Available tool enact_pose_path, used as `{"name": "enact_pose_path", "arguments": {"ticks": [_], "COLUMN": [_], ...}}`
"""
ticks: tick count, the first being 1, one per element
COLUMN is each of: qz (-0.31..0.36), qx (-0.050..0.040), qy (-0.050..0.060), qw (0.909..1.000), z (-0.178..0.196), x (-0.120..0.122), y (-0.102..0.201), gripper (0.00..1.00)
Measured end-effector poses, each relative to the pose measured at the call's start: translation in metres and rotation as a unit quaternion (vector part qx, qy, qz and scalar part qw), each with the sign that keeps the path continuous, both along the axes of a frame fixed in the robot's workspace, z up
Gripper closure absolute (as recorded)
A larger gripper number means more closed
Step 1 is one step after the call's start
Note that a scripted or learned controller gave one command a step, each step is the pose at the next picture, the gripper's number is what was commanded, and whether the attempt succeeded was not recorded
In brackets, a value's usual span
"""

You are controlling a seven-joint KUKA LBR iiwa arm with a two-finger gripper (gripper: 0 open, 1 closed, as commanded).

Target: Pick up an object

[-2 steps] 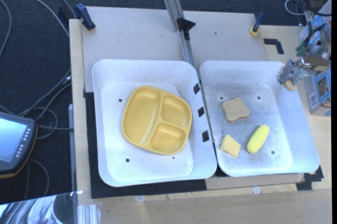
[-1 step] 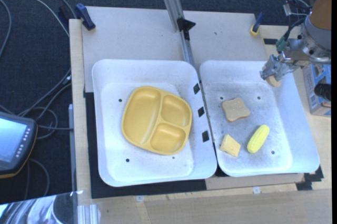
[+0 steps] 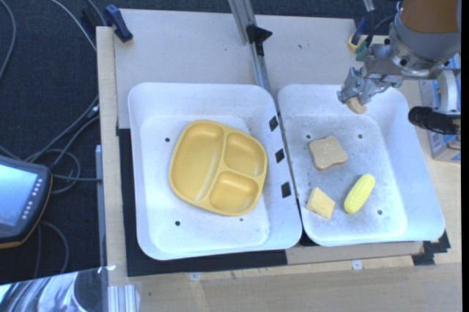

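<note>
My gripper [image 3: 357,97] hangs over the back left corner of the right bin [image 3: 421,179]. A small tan piece [image 3: 357,107] shows at its fingertips, and the fingers look shut on it. On the bin floor lie a tan toast slice [image 3: 327,152], a yellow corn cob [image 3: 359,192] and a pale yellow cheese wedge [image 3: 320,203], all apart from the gripper and nearer the front.
A yellow divided plate [image 3: 218,166] lies in the left bin [image 3: 146,105]. A slanted metal pole [image 3: 242,3] runs down to the gap between the bins. Blue clamps [image 3: 117,21] and cables sit at the bench's back edge.
</note>
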State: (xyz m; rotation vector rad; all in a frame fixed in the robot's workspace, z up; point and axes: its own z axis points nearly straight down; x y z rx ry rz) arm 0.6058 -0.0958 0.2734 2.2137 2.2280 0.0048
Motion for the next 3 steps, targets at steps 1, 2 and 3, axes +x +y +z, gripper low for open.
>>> {"name": "enact_pose_path", "arguments": {"ticks": [1, 2, 3], "qz": [0.0, 0.0, 0.0], "qx": [-0.0002, 0.0, 0.0001], "qy": [0.0, 0.0, 0.001], "qw": [1.0, 1.0, 1.0], "z": [-0.003, -0.001, -0.002], "x": [0.017, 0.023, 0.032], "y": [0.047, 0.097, 0.147], "gripper": [1.0, 1.0, 1.0]}}
